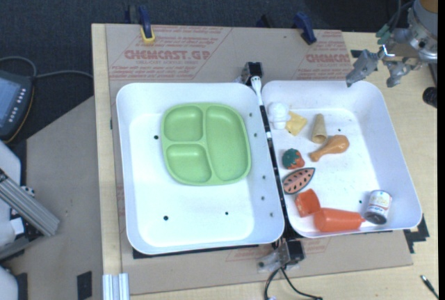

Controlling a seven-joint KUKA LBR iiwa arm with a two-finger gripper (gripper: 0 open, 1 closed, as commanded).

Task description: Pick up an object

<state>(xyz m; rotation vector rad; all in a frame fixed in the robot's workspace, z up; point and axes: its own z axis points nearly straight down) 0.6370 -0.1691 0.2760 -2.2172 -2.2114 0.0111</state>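
Note:
The right bin point(389, 121) holds several toy foods: a white piece point(277, 111), a yellow wedge point(297, 124), a tan cone point(318, 128), a drumstick point(330, 147), a red and green fruit point(291, 158), an orange seeded slice point(298, 180), a red-orange block point(307, 202), an orange carrot point(338, 220) and a small can point(377, 207). My gripper point(377, 74) hangs over the bin's far right corner, open, with nothing between its fingers. It is well apart from every object.
The left bin point(139, 173) carries a green divided plate point(206, 143). A black and white divider point(266, 145) runs between the bins. Blue clamps point(304, 27) hold the brown board at the back.

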